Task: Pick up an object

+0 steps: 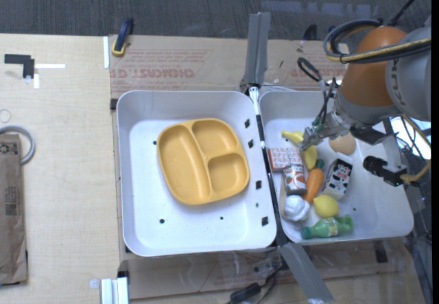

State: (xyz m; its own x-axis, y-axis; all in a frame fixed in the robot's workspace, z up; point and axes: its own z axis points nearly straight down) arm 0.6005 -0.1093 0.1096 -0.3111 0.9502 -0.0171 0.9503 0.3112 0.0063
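Observation:
In the right bin (384,224) lies a cluster of small objects: a yellow banana (304,148), a red-and-white packet (281,157), a red can (295,177), an orange carrot (314,184), a white ball (295,208), a yellow lemon (326,206), a green bottle (328,228), a black-and-white item (339,178) and a tan egg-like piece (343,144). My gripper (317,132) hangs low over the banana's upper end, fingers pointing down. Nothing is visibly held between them.
The left bin (137,179) holds a yellow divided plate (203,160). A grey divider post (258,49) rises between the bins at the back. Black cables (350,38) loop over the arm's orange band (374,69). A blue-yellow tool (123,36) lies on the cardboard behind.

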